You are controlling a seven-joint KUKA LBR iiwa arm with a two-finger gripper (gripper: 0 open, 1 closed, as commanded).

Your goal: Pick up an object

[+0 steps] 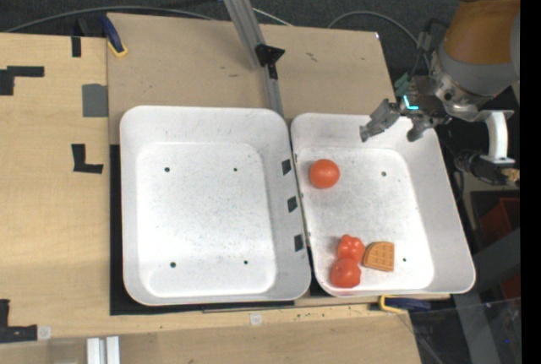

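Note:
In the right bin (427, 210) lie a round red-orange tomato-like ball (324, 174) near the upper left, a red pepper-like piece (347, 260) at the front, and a small tan waffle (379, 256) touching it on the right. My gripper (395, 127) hovers over the bin's back rim, well right of and behind the ball. Its two dark fingers are spread apart with nothing between them.
The left bin (203, 202) sits beside the right one, joined by dark clips. A slanted metal pole (241, 3) rises behind the bins. The wooden bench (169, 58) carries tape marks at the left. Cables run along the back.

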